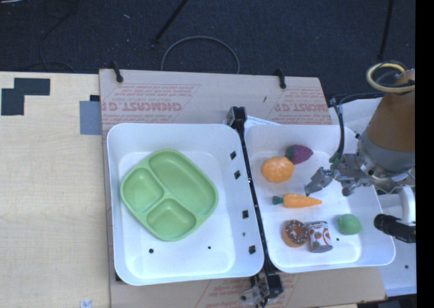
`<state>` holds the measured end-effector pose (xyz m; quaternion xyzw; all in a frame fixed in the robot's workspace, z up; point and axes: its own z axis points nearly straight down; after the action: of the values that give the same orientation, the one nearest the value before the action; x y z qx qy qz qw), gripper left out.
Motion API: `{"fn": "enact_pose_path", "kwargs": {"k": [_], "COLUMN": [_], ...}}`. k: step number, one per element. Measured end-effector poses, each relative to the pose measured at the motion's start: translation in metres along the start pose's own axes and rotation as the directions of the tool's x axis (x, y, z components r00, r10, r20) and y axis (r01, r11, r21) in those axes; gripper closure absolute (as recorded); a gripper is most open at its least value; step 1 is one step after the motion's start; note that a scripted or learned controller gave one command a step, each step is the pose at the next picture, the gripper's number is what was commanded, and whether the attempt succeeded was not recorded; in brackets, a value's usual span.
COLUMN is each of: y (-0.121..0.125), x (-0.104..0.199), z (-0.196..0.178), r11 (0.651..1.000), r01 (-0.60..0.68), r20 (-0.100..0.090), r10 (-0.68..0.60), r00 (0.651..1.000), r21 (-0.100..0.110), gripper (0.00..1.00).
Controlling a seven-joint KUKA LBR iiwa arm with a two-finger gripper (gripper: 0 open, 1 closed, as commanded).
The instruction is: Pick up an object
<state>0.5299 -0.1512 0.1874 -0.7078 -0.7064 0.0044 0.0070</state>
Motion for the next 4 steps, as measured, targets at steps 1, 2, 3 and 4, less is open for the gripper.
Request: {"fn": "enact_pose_path", "kwargs": {"k": [1, 2, 3, 4], "y": [0.003, 0.001, 0.002, 0.001], "x": [0.000, -0.006, -0.005, -0.006], "z": [-0.006, 0.056, 0.101, 0.089], "r11": [1.000, 1.000, 1.000, 1.000], "r01": [0.002, 0.002, 0.002, -0.002], "r20": [0.002, 0.001, 0.002, 0.003], "r10": [-0.002, -0.002, -0.002, 0.003], "r00": [1.000, 1.000, 1.000, 1.000], "r21": [-0.012, -0.007, -0.013, -0.014], "gripper": [0.00, 0.00, 0.00, 1.00]}}
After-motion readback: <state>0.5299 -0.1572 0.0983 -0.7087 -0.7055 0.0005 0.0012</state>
